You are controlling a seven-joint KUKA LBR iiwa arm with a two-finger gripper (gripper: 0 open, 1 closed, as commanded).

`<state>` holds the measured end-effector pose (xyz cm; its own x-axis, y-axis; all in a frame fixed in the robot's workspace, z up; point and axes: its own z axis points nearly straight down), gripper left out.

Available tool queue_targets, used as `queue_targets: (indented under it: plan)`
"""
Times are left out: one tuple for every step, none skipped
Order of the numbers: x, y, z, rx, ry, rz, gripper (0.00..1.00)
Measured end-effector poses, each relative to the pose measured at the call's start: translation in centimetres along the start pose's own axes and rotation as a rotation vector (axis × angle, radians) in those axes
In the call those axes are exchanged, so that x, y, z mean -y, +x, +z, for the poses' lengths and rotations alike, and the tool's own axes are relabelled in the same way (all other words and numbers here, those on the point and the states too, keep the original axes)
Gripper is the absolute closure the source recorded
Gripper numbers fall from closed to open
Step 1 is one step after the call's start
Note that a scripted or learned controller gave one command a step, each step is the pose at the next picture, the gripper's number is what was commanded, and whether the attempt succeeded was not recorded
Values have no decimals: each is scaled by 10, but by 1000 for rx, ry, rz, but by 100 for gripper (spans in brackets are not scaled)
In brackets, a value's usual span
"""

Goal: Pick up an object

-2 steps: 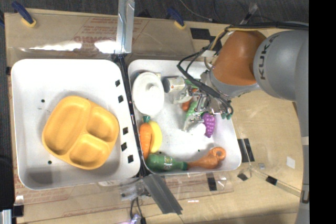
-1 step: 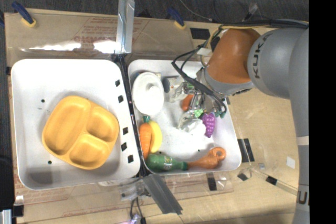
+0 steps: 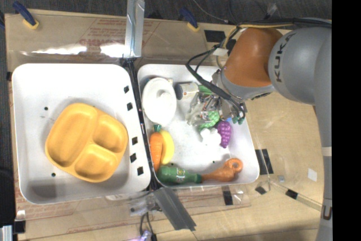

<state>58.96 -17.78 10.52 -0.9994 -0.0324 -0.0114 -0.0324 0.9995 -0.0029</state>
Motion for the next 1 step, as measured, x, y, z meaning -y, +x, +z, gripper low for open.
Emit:
queue_targets:
  plan:
    - [33, 6, -106, -3, 1, 190, 100]
